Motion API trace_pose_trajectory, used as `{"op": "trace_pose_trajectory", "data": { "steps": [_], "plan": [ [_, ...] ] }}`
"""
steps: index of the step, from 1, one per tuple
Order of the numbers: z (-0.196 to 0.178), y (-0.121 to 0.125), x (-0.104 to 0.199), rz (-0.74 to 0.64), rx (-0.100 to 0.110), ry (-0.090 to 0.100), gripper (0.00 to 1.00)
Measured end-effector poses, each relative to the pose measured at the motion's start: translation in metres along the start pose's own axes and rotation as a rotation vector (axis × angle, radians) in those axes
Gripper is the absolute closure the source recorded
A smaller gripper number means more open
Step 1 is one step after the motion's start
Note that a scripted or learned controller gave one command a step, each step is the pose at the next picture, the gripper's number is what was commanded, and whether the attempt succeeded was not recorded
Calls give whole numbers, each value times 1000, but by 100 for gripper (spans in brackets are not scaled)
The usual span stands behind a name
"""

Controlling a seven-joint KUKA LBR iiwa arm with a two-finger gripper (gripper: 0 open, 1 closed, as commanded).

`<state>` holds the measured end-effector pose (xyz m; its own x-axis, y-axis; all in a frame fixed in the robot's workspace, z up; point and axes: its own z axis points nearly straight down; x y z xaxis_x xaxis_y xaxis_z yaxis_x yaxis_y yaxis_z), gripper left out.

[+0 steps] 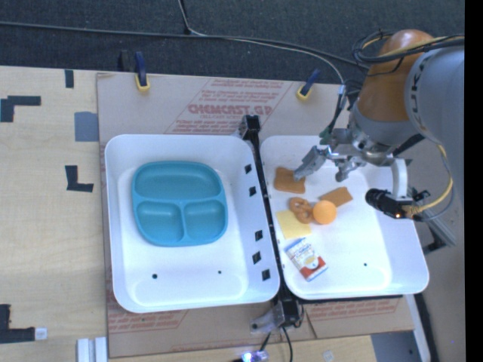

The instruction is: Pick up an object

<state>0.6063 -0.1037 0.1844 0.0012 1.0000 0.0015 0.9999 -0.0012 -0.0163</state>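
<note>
Reaching in from the right over the right bin (392,274), gripper (326,166) hovering with fingers (308,164) spread, pinching nothing. Lying just below it in that bin: brown cracker (284,180), pretzel-like piece (300,209), orange ball (324,213), second brown piece (339,197), yellow slab (292,223), small carton (306,258). Sitting in the left bin (121,277): blue divided plate (180,203).

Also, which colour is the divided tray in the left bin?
The divided tray is teal blue, seen plainly in the camera view.
</note>
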Motion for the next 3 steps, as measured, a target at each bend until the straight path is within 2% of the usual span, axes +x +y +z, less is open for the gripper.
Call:
{"op": "trace_pose_trajectory", "data": {
  "steps": [1,3],
  "plan": [
    [-9,3,0,-3,-14,-1,0],
    [96,11,6,-3,-10,-2,0]
  ]
}}
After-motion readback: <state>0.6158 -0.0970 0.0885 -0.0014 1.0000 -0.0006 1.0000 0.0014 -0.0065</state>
